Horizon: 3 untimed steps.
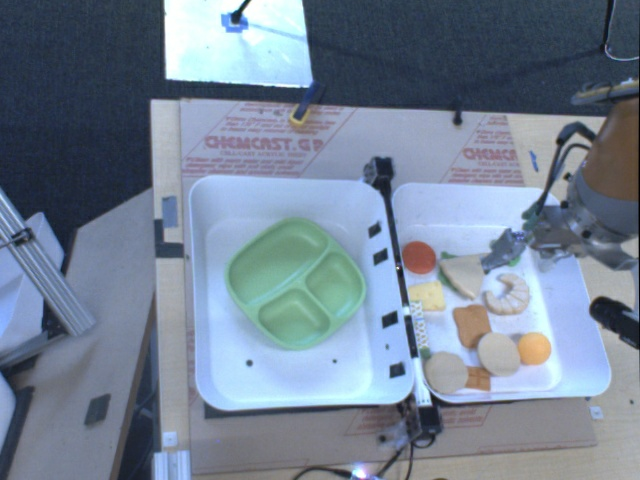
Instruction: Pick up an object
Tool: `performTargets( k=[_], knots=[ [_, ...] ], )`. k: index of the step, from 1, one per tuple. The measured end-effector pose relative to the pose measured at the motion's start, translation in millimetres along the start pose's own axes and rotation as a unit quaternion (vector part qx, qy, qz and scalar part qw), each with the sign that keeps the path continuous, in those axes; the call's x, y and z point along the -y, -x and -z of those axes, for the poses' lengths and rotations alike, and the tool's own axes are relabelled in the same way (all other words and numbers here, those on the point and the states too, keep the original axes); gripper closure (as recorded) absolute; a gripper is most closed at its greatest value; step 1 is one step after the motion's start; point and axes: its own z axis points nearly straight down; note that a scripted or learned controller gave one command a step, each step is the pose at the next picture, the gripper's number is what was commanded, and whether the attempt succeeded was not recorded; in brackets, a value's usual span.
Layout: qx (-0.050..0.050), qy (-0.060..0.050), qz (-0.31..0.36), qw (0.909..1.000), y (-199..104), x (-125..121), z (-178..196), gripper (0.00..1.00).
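Note:
The right bin point(575, 313) holds several toy foods. Among them are a red tomato slice point(419, 258), a pale sandwich wedge point(462, 274), a curled shrimp point(507, 294) and a yellow cheese cube point(428, 296). Nearer the front lie an orange cracker point(471, 323), a beige round cookie point(497, 353), a small orange ball point(535, 348) and another beige disc point(446, 372). My gripper point(505, 250) reaches in from the right and sits just above and right of the sandwich wedge, over the shrimp's far side. I see nothing held in it.
The left bin point(215, 358) holds a green divided plate point(295, 283). A black-clipped divider point(392, 268) runs between the two bins. A dark cylinder point(615, 318) juts in at the right edge. The arm's grey and orange body point(610, 183) hangs over the right bin's far right corner.

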Motion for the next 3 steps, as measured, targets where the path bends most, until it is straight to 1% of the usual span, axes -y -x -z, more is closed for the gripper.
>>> performTargets(
  k=[1,3],
  knots=[
    [0.001,0.006,0.001,1.0000,-0.2,-2.1,5.8,0.00],
    [0.000,0.004,0.000,1.0000,3.9,-21.3,-90.6,0.00]
  ],
)
